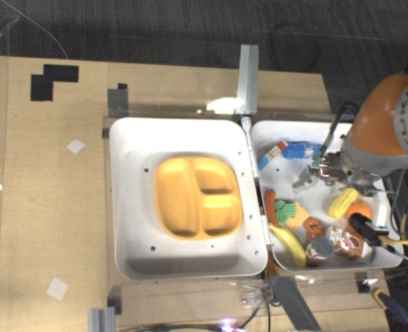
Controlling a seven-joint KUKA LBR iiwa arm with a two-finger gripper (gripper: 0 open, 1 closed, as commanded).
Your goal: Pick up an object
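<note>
Left bin (124, 185): holding a yellow divided tray (196, 196), long axis running near to far. Right bin (287, 131): blue-and-white bottle (287, 151) at the far end, lying crosswise, cap toward the left; further forward a green-and-orange toy (284, 211), a banana (288, 245) slanting toward the near right, a can (339, 244) on its side, a corn cob (342, 202). Gripper (313, 175) above the bin's middle, reaching leftward from the orange-banded wrist; open or closed, cannot tell.

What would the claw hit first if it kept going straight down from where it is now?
Probably bare floor of the right bin: the claw hangs over a white patch between the blue bottle and the green toy. Depth is unclear.
</note>
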